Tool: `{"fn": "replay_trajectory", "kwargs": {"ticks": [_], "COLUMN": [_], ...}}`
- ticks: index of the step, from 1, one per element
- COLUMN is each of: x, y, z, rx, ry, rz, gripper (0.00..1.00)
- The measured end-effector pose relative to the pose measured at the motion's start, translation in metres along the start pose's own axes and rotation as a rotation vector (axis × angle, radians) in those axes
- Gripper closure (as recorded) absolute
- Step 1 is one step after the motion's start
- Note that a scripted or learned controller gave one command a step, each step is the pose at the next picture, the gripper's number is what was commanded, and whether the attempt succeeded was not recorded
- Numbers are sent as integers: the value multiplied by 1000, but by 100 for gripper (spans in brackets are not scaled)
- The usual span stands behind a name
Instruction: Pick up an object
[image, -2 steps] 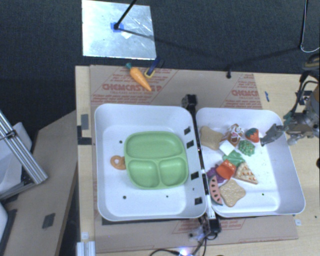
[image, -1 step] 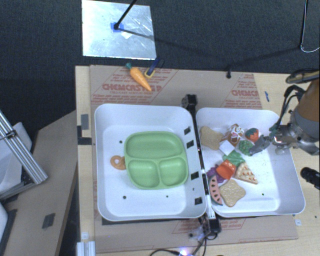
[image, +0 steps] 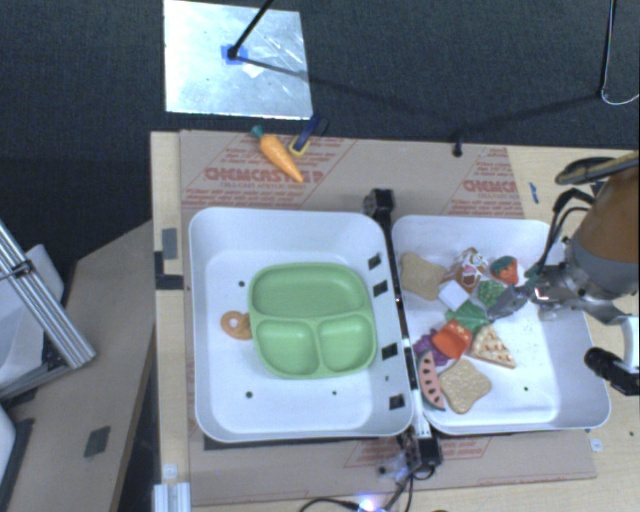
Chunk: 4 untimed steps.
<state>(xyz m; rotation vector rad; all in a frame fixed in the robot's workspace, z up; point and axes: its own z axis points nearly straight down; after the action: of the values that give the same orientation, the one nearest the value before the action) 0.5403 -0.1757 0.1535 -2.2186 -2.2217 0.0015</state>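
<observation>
The right bin (image: 575, 385) holds a heap of toy foods: a tan bread slice (image: 421, 275), a strawberry (image: 505, 268), a white block (image: 453, 295), a green leafy piece (image: 489, 292), a red pepper piece (image: 450, 340), a triangular cracker (image: 492, 348), a toast slice (image: 465, 386) and a watermelon wedge (image: 430, 378). My gripper (image: 508, 303) reaches in from the right and sits low over the heap, beside the green leafy piece and just above the cracker. Nothing can be made out in its grasp.
The left bin (image: 215, 245) holds a green divided plate (image: 310, 320) and a small brown ring (image: 236, 325). An orange carrot (image: 280, 157) lies on the cardboard behind the bins. A shiny sheet (image: 238, 60) lies farther back. The arm's wrist (image: 605, 245) hangs over the right bin's right rim.
</observation>
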Motion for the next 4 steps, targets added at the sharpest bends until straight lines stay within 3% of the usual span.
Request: {"fn": "replay_trajectory", "kwargs": {"ticks": [1,2,3,4], "x": [2,3,2,1], "y": [-9,-9,-8,-16], "z": [47,70,58,6], "rx": [1,-1,-5,-8], "ry": [1,0,-2,-3], "rz": [1,0,0,2], "gripper": [0,0,100,100]}}
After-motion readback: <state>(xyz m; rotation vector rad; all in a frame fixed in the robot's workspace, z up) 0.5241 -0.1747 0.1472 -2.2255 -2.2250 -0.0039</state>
